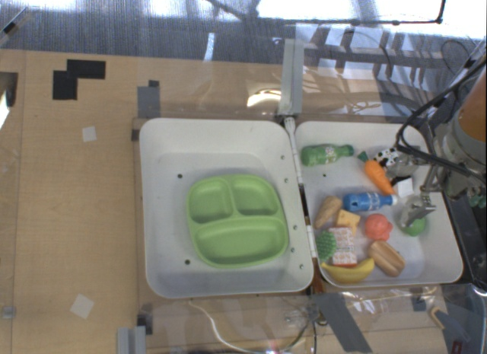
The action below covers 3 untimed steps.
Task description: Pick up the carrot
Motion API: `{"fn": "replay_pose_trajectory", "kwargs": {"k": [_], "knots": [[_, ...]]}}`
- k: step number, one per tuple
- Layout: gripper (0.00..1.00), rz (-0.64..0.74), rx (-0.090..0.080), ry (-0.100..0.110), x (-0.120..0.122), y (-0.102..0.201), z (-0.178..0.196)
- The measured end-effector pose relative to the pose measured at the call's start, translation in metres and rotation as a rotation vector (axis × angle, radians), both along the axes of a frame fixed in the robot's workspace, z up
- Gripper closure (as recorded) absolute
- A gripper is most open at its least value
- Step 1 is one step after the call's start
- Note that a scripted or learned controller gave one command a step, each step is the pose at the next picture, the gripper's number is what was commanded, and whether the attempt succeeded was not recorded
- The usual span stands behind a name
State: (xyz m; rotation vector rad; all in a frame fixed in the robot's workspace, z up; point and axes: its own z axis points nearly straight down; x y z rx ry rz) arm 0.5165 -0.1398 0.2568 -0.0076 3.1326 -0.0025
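Camera view looks down on two white bins side by side on a wooden bench [68, 215]. Left bin [160, 192] holds one thing, a green divided plate [237, 219] with three compartments, lying flat near the middle, nothing in its sections. Right bin [445, 261] is crowded with toy food. Green bottle [326, 154] lies on its side at the far left corner area. Carrot [377, 177], orange with a green top, lies slantwise near the far middle of the right bin, just beside a small black-and-white toy [389, 157] and just above a blue bottle [367, 201] lying on its side. Below the blue bottle: a tan potato-like piece [329, 211], a yellow cheese-like wedge [348, 220], a red tomato-like ball [378, 227]. Nearer the front edge: a green-and-red packet [338, 247], a banana [350, 272], a hot dog bun [387, 258]. Arm [466, 135] comes in from the right with cables draped over it. Gripper [416, 212] hangs low in the right bin, right of the carrot and apart from it, over a small green piece [415, 227]. Cannot tell how the jaws stand; too blurred and small. Carrot is not between them.
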Motion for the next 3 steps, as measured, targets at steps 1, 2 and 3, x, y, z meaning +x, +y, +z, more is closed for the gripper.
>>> {"fn": "replay_pose_trajectory", "kwargs": {"k": [1,2,3], "knots": [[0.00,-0.059,0.004,0.013,0.023,-0.023,-0.157],[1.00,-0.052,-0.002,-0.009,0.031,-0.022,-0.139],[1.00,0.165,0.000,-0.008,0.064,0.046,-0.035]]}}
